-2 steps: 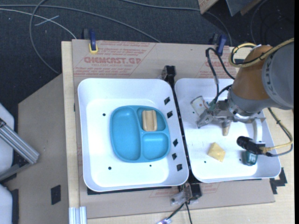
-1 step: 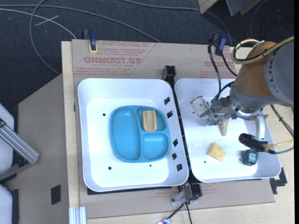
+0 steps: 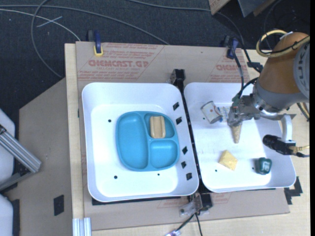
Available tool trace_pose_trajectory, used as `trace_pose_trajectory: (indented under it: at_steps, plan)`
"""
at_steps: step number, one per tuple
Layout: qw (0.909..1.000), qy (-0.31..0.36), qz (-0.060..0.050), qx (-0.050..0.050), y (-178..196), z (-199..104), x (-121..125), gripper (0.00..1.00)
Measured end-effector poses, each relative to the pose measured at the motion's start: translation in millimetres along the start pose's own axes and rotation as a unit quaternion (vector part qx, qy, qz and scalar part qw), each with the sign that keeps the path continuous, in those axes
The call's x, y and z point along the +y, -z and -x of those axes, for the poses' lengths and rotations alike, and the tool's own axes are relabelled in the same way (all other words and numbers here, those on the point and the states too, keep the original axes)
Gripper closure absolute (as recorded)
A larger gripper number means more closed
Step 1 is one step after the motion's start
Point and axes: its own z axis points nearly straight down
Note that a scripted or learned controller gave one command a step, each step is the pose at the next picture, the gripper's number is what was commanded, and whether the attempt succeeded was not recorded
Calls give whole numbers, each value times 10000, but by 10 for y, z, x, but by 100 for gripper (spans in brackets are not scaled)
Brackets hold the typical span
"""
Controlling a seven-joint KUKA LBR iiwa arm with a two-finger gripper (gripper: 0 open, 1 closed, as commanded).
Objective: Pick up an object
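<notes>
My gripper (image 3: pixel 236 120) is over the middle of the right bin (image 3: pixel 209 181), pointing down. A tan cone (image 3: pixel 236 133) sticks out from between its fingers, wide end up in the grip and tip pointing toward the bin's front. A small grey and orange piece (image 3: pixel 210 112) lies just left of the gripper. Nearer the front of the same bin, a yellow wedge (image 3: pixel 228 160) lies on the floor and a teal object (image 3: pixel 263 166) sits at the front right.
The left bin (image 3: pixel 98 181) bears a blue divided plate (image 3: pixel 133 141) with a tan block (image 3: pixel 157 127) in its upper right compartment. A black connector (image 3: pixel 276 144) hangs off the arm over the right bin's right side. A black divider with clips separates the bins.
</notes>
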Motion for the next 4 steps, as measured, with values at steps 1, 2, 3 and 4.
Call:
trace_pose_trajectory:
  at_steps: [1,2,3,4]
  plan:
    - [10000,12,13,-2,586,-9,115,100]
    - [10000,12,10,-1,1095,-8,131,100]
    - [10000,32,-33,18,1132,-547,7,100]
    - [10000,29,-49,20,1019,-1063,-244,100]
